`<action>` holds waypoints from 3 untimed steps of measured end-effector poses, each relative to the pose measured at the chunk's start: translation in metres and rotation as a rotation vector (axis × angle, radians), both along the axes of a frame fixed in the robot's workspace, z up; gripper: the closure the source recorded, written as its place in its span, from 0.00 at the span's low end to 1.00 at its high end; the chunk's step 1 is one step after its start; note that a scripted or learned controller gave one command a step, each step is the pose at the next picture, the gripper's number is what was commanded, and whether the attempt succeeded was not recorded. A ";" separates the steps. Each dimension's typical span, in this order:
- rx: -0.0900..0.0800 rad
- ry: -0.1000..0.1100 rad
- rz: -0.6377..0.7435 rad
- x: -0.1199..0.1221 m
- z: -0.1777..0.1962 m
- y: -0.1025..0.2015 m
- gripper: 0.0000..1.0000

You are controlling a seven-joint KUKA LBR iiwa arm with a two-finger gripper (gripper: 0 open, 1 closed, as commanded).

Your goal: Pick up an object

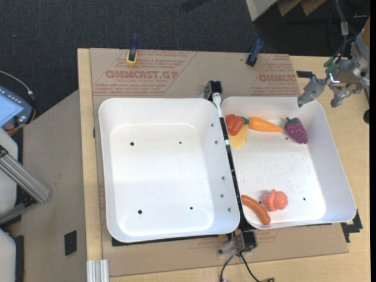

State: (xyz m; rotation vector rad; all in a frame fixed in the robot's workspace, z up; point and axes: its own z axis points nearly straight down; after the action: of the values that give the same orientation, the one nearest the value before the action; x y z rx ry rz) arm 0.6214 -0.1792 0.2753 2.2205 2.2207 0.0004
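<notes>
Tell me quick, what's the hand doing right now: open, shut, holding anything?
Hand: open, holding nothing, fingers spread above the far right corner of the right bin, up and to the right of the purple toy grapes.

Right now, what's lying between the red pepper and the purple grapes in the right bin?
The orange carrot lies between the red pepper and the purple grapes, seen in the camera view.

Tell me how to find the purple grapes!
Look in the right bin, along its far edge. Three toys lie in a row there: a red pepper, an orange carrot, then the grapes at the row's right end. They are the only purple, bumpy thing.
</notes>
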 end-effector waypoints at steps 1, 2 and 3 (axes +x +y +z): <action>0.003 0.009 0.000 0.008 -0.081 -0.001 0.00; 0.016 0.012 0.001 0.044 -0.190 -0.037 0.00; -0.002 -0.010 0.004 0.048 -0.105 -0.007 0.00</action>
State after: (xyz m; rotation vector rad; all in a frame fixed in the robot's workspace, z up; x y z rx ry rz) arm 0.6695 -0.1865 0.1706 2.2098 2.2195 0.0097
